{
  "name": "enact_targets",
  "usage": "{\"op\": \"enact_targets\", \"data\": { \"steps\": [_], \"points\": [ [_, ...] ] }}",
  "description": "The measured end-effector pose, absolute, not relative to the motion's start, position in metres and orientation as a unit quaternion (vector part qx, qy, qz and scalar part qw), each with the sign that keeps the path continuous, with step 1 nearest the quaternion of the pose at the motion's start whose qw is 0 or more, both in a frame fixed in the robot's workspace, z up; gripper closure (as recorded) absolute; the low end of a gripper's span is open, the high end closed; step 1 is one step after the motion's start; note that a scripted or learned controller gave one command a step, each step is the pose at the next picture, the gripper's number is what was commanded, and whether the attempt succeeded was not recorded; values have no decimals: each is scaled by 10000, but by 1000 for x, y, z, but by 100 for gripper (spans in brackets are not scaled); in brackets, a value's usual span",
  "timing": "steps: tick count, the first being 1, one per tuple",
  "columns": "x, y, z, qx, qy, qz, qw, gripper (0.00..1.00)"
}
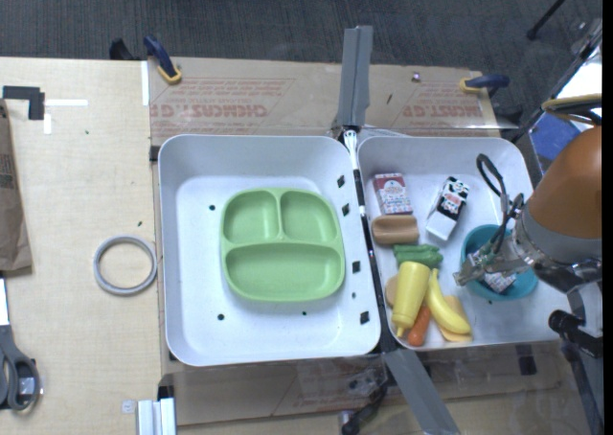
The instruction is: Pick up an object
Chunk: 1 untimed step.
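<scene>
Two white bins (182, 261) sit side by side on the bench. At three o'clock, the gripper (488, 268) hovers over a blue bowl (479, 246); its state is unclear.

The arm (575, 195) enters from the right edge, its orange band showing as a rounded bulk above the grey wrist. The wrist angles down and to the left, ending in the gripper (488, 265), which sits low near the right side of the frame. The finger area is a tangle of metal parts, too cluttered to read.
</scene>
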<state>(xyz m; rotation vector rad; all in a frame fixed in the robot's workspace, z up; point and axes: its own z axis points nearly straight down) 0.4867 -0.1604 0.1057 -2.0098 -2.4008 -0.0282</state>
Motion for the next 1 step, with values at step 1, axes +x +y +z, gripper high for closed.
{"op": "enact_targets", "data": {
  "steps": [1],
  "points": [
    [486, -137, 98, -6137, -7895, -20, -78, 100]
  ]
}}
